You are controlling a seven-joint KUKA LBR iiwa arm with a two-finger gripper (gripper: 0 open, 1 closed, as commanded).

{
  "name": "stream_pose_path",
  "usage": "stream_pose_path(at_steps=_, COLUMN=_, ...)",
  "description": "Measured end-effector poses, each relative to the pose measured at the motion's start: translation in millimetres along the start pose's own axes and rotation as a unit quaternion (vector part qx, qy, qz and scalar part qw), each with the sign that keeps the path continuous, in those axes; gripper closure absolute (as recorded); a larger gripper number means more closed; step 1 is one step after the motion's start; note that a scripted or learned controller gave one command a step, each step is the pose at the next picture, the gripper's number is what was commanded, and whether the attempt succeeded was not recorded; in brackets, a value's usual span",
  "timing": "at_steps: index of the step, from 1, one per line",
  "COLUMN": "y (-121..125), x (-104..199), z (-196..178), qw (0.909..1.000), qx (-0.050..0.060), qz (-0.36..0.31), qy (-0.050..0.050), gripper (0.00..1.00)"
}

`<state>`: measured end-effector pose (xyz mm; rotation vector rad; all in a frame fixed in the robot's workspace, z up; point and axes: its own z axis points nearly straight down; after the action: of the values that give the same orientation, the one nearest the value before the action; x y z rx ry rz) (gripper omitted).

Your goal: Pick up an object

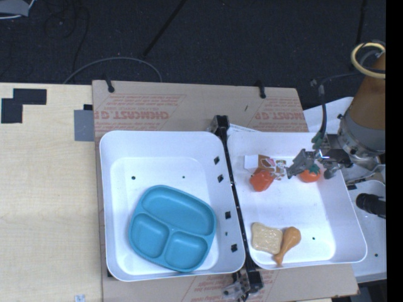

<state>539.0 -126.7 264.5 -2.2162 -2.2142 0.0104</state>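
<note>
- Reaching into the right bin [352, 231], the gripper [303, 163] sits beside an orange fruit [309, 175]
- Finger spacing too blurred to tell
- Arm cut off at right

Arm [368, 106] cut off at right edge, orange object [309, 175] partly hidden behind jaws

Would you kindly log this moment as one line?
gripper: low in right bin, beside tomato | blue plate: left bin | toast, drumstick: untouched
</note>
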Motion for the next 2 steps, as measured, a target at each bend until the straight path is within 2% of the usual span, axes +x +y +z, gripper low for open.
stream_pose_path(at_steps=1, y=1.7, x=-0.2, z=-4.5, qw=1.0000, qx=-0.005, qz=-0.001, qy=-0.001, gripper=0.00)
stream_pose_path(at_steps=2, y=3.0, x=-7.5, z=42.7, qw=1.0000, qx=-0.001, qz=0.000, qy=0.000, gripper=0.00)
